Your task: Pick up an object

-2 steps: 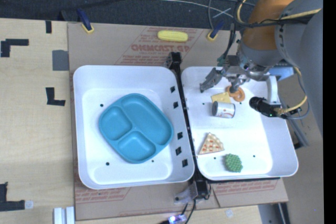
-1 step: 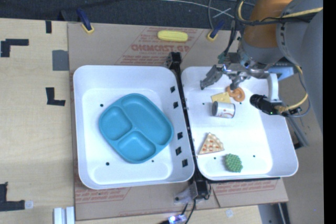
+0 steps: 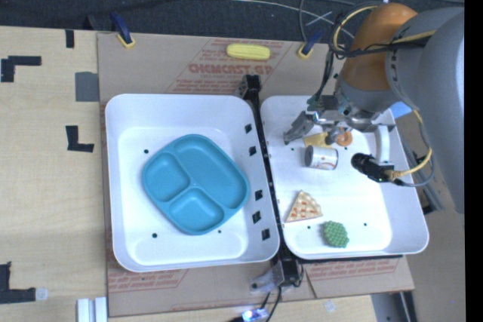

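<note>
Gripper point(image 3: 308, 124) low over the far part of the right white bin point(image 3: 377, 237), can't tell how its grip stands, small white cylinder cup point(image 3: 321, 157) lying just near of it, blue divided plastic plate point(image 3: 195, 182) in the left white bin point(image 3: 128, 162)

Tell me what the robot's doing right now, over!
Hand low in the right bin, fingers spread, holding nothing. Small can lies just beside it. Pizza slice and green lump sit nearer the front, clear of the hand.

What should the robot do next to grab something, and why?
Probably lower the gripper a little toward the small can lying just below it in the right bin. The can is the nearest thing.
</note>
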`<state>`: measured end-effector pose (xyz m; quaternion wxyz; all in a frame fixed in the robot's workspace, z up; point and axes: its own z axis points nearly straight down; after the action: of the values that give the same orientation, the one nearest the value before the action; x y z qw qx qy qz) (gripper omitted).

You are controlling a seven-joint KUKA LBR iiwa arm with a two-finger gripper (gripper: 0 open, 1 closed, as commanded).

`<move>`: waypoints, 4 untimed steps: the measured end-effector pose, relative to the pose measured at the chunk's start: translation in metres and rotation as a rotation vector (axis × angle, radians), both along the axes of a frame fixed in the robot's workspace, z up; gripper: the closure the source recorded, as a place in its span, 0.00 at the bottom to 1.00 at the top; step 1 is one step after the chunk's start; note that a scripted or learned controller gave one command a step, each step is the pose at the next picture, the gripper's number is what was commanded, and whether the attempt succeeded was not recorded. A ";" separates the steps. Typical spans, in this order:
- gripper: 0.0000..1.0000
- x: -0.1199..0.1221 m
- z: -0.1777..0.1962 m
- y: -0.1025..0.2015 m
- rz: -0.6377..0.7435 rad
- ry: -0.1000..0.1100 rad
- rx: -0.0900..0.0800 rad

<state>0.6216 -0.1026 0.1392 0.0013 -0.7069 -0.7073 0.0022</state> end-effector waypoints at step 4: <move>1.00 0.018 0.073 -0.005 0.001 -0.009 0.001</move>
<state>0.6392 -0.1080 0.2122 -0.0018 -0.7067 -0.7075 -0.0013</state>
